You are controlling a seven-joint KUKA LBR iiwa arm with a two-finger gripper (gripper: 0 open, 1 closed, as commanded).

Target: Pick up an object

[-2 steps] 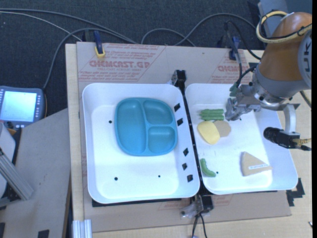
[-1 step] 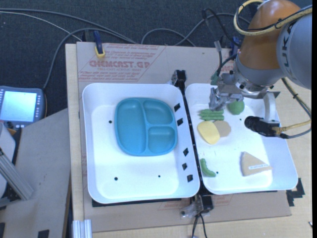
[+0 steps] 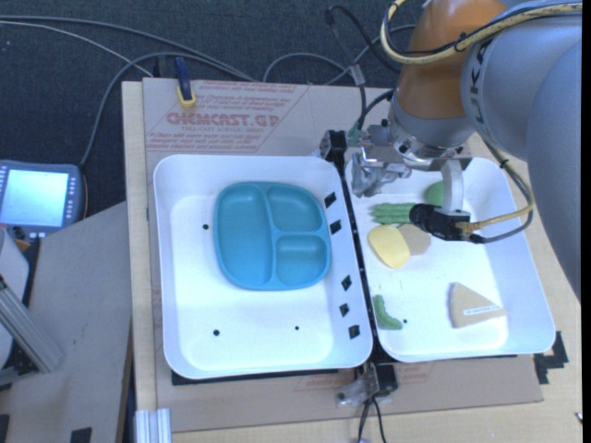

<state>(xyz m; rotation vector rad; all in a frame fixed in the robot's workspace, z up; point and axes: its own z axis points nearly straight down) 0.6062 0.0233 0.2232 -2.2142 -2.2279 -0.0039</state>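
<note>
Upper right of frame: grey arm's pincer (image 3: 369, 175) low over right white bin (image 3: 517, 321), finger state impossible to tell. Nothing visibly gripped. Just right: green pod-shaped item (image 3: 391, 213), yellow rounded piece (image 3: 389, 245). Tan wedge (image 3: 474, 305) lower right. Pickup apparently not yet done.

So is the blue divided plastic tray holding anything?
Empty. The blue divided plastic tray lies flat in the left white bin, all three compartments bare.

Smooth glossy plastic blue tray (image 3: 272, 235) lies in a matt white plastic bin (image 3: 185, 321) on cardboard (image 3: 231, 118).
</note>
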